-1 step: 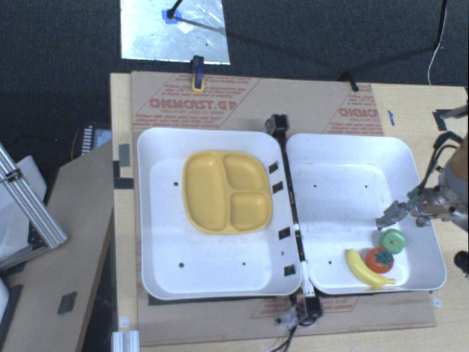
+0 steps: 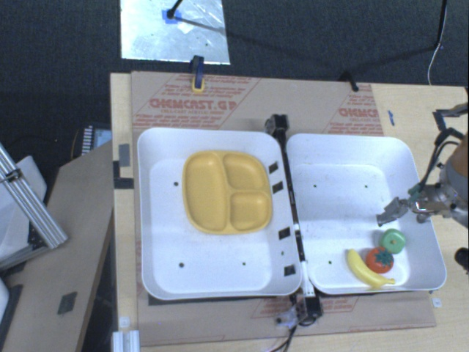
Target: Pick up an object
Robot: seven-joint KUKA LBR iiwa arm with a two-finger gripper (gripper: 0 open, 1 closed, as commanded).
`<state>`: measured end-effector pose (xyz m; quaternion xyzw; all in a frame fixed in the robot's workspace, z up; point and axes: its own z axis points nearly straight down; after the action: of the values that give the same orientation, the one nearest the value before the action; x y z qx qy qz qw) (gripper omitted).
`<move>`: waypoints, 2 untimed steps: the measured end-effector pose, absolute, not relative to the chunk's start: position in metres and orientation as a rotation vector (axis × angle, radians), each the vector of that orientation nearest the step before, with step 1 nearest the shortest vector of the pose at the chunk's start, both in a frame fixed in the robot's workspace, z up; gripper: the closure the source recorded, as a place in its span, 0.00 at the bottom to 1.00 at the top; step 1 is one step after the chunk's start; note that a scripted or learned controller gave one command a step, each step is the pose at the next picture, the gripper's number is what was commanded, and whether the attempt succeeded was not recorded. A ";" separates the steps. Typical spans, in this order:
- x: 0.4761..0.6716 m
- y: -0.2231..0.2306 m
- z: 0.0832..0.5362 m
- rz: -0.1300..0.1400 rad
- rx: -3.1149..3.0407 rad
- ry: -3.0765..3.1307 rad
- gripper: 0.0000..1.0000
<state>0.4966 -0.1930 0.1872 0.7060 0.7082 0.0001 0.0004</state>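
Note:
Three small toy foods lie in the near right corner of the right bin point(image 2: 344, 174): a yellow banana point(image 2: 363, 269), a red tomato with a green top point(image 2: 379, 259) and a green round fruit point(image 2: 393, 240). My gripper point(image 2: 401, 210) comes in over the bin's right wall, just above the green fruit and slightly to its left. Nothing can be seen held in it. The tomato touches the banana and sits right below the green fruit.
A yellow divided plate point(image 2: 226, 192) lies in the middle of the left bin point(image 2: 161, 262). A black hinge strip point(image 2: 289, 211) runs between the bins. Cables and arm parts point(image 2: 447, 160) crowd the right edge.

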 end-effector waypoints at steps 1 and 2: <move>0.493 -0.197 0.126 -0.002 2.223 2.225 0.00; 0.493 -0.197 0.082 -0.001 2.222 2.222 0.00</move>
<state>0.4934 -0.1967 0.0823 0.7070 0.7072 -0.0002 -0.0004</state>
